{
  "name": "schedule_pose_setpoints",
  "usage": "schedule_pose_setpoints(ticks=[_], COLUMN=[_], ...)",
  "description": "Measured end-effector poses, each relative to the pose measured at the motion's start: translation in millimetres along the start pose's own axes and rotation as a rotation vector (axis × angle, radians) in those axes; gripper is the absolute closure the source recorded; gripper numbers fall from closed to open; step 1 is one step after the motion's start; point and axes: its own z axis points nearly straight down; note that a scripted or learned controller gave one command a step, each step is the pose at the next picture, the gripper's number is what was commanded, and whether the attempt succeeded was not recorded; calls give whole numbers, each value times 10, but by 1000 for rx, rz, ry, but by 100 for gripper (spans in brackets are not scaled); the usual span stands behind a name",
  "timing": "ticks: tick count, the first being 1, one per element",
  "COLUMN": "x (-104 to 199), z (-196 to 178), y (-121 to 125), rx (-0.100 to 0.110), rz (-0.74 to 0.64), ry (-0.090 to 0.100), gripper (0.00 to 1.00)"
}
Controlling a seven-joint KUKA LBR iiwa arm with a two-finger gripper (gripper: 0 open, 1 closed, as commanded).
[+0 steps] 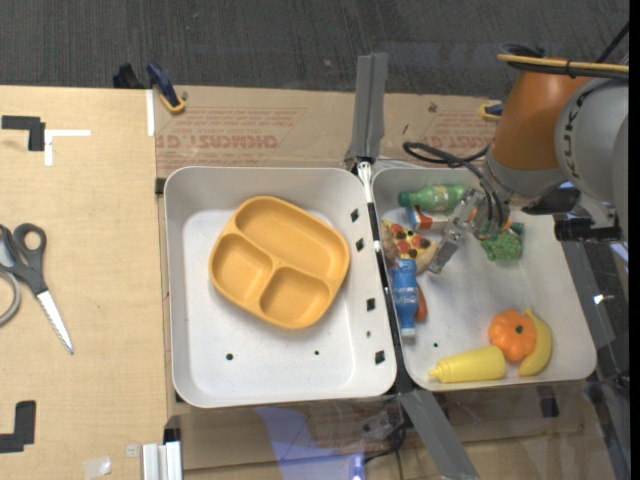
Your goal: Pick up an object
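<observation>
1. Over the right bin (570, 298), the end effector (470, 220) hangs low in the upper half, the arm's orange band (528, 118) above it. From my seat I cannot tell its state; cables and metal blur together there.

2. Nearest candidates: a green bottle (432, 197) lying on its side just to the upper left of the end effector, and a green leafy toy (503, 245) just to its lower right. Both look close enough to touch it, though I can't confirm contact. Neither is visibly held.

3. A speckled pizza-like toy (412, 244) and a blue bottle (404, 294) lie along the bin's left wall, near but apart from the end effector. An orange pumpkin toy (511, 335), a banana (541, 346) and a yellow squeeze bottle (468, 367) sit well apart at the near side.

4. Risks, as I judge them: the end effector sits between two objects, so closing could catch air or nudge both aside. The round bottle may roll away. Crowding at the left wall could block a descent there.

5. Left bin (190, 298) carries an orange divided plate (279, 260); scissors (36, 278) lie on the bench (80, 368).
</observation>
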Motion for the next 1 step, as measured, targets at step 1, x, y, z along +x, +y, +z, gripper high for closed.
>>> schedule_pose_setpoints(ticks=[1], x=[731], z=[31], y=[-146], rx=[-22], rz=[17], ry=[-54], gripper=[0])
